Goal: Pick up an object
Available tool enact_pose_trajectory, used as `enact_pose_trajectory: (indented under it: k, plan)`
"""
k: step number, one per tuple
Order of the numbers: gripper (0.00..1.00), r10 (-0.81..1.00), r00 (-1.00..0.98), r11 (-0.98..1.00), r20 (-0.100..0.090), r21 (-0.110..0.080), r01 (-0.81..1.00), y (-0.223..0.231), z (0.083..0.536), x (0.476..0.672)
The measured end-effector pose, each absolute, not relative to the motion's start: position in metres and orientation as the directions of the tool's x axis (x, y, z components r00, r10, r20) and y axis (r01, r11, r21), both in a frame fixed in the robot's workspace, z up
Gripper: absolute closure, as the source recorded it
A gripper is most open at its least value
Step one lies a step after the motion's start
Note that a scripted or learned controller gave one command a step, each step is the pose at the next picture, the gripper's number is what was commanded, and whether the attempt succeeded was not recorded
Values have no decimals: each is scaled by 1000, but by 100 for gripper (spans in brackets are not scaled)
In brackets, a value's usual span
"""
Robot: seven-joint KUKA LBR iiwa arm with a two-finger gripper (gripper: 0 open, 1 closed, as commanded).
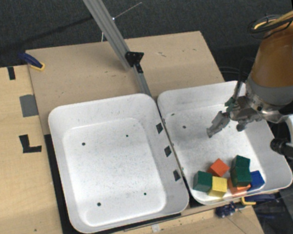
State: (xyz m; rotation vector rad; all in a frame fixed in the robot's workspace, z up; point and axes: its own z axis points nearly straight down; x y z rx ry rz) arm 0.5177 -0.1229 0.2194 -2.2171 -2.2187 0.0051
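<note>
A wooden bench [100, 71] seen from above at a slant, carrying two shallow white bins side by side. The left bin [64, 155] sits toward nine o'clock of the scene, and the right bin [189, 106] sits toward three o'clock, the two rims touching along the middle.

A grey robot arm with an orange band [279, 63] reaches in from three o'clock. Its gripper [220, 125] hangs over the middle of the right bin, pointing toward nine o'clock. Whether the fingers are spread or pressed together cannot be told from this view, and no object is seen between them.

The objects to pick up are a small cluster of blocks at the six o'clock end of the right bin, well apart from the gripper. A green block [203, 181] lies at the nine o'clock side of the cluster, with a yellow block [219, 185] just beside it. An orange block [219, 167] sits at the twelve o'clock side. A dark green block [242, 169] stands toward three o'clock, and a blue block [256, 179] lies beside it near the bin's rim.

A slanted metal pole [106, 23] rises from the bench at twelve o'clock, behind the bins
</note>
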Motion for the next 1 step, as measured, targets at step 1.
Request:
enact_pose_trajectory:
  k: [1]
  plan:
    - [0,1000,-2,2,0,-2,1000,-123,222,519]
